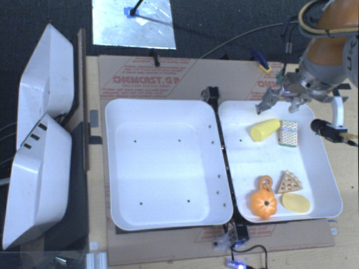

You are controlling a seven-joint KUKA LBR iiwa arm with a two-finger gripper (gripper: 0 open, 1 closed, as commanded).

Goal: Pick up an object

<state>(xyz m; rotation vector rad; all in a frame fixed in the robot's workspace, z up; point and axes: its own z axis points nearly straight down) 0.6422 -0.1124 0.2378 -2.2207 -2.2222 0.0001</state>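
The right bin (244, 167) holds several objects. A yellow cylinder (264, 130) lies near its back, with a small patterned box (288, 133) just right of it. Toward the front sit an orange pumpkin (263, 203), a triangular slice with dots (289, 181) and a pale yellow oval (295, 203). My gripper (279, 103) hangs over the bin's back edge, just above and behind the yellow cylinder. Its two fingers are spread apart with nothing between them.
The left bin (162, 161) lies beside the right one, sharing a black hinge strip (221, 150). Two white tubs (42, 139) lean at the far left. A shiny metal plate (133, 14) lies behind the bench. A black fitting (327, 129) sits at the right bin's edge.
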